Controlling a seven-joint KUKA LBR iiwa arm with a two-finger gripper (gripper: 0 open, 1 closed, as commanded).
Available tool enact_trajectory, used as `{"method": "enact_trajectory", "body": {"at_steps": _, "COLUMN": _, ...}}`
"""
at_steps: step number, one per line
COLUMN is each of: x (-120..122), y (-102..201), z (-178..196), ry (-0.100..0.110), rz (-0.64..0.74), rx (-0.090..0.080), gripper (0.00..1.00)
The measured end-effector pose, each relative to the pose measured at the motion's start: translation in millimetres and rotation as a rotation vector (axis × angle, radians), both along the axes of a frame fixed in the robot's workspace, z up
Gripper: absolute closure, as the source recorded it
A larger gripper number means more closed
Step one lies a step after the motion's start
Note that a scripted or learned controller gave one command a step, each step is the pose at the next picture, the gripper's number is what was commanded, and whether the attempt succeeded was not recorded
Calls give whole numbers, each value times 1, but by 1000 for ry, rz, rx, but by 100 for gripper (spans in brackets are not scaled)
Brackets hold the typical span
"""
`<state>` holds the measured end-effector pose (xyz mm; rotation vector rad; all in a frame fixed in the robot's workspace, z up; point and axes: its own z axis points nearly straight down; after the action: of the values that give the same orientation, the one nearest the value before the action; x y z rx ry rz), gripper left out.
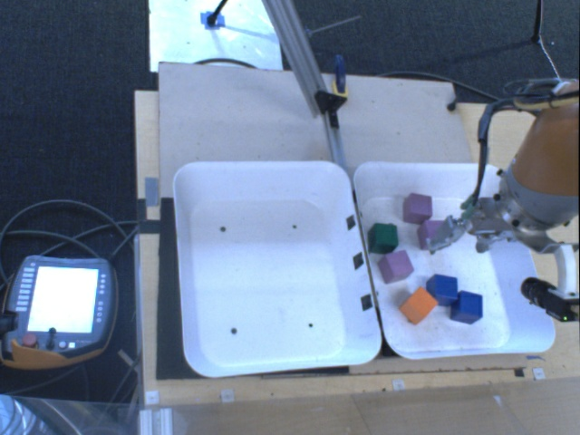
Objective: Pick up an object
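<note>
Seven blocks sit in the right bin (517,343), and I must lift one. Closest to the front edge are the orange block (418,305) and two blue ones, the first blue block (442,288) and the second blue block (467,307), all bunched near the front middle. A bit further back are a light purple block (395,265) and a green block (383,237) by the bin's left wall. Further still is the purple block (433,234) right at my claw (459,227), and one more purple block (417,207) sits toward the back edge. The left bin (190,188) is beside it.

My claw is touching or almost touching that purple block by it. I cannot tell if my claw is gripping or let go. I think that block is my pick. To do it well, I should go straight down over it, squeeze its flat sides, and not bump its neighbors.
</note>
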<state>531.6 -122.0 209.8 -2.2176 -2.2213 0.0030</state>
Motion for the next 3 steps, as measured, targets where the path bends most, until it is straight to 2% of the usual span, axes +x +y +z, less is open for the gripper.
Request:
{"method": "enact_trajectory", "body": {"at_steps": 2, "x": -8, "y": -14, "z": -95, "ry": -6, "rz": 1, "rx": -2, "gripper": 0}}
{"method": "enact_trajectory", "body": {"at_steps": 3, "x": -8, "y": -13, "z": -86, "ry": -8, "rz": 3, "rx": -1, "gripper": 100}}
